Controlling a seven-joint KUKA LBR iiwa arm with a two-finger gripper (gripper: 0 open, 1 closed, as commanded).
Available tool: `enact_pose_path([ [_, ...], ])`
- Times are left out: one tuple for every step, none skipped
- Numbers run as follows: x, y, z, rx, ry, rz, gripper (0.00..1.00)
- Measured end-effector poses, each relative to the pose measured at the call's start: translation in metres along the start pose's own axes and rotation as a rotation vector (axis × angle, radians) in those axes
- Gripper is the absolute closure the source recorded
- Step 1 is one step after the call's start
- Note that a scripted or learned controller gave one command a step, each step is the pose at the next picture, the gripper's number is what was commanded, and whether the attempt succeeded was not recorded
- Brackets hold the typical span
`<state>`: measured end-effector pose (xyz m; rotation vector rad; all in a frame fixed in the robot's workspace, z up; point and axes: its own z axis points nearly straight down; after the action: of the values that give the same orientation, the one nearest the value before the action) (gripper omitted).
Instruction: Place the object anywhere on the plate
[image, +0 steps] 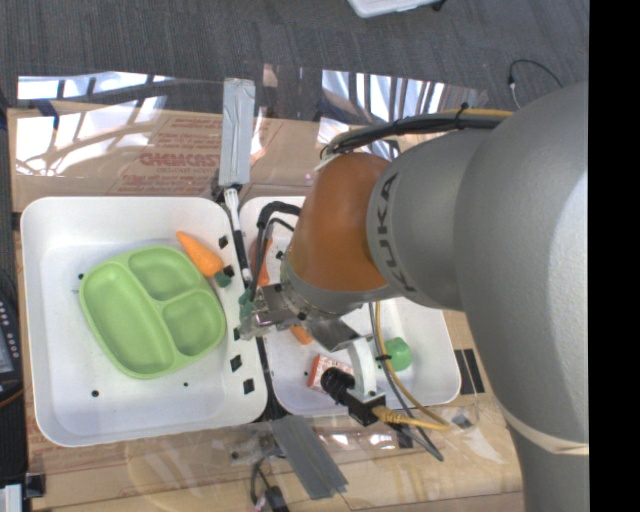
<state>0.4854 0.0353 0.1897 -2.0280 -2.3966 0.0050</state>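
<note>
A light green plate (150, 310) with three compartments lies in the left bin (60, 240). An orange carrot (200, 254) rests at the plate's upper right rim, its green end pointing toward the wall between the bins. My gripper (258, 312) hangs low over that dividing wall, just right of the plate and below the carrot, under the arm's orange band (335, 225). The carrot is apart from the gripper.
The arm covers most of the right bin (445, 370). In that bin lie a green item (398, 352), a red and white packet (328, 372) and a small orange piece (300, 335). A grey tape strip (236, 130) runs behind the bins.
</note>
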Motion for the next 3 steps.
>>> enact_pose_path([
  [-0.130,0.063,0.000,0.000,-0.001,-0.284,1.00],
  [-0.167,0.077,0.060,0.002,0.001,0.273,1.00],
  [-0.210,0.052,0.099,0.003,0.003,0.717,1.00],
])
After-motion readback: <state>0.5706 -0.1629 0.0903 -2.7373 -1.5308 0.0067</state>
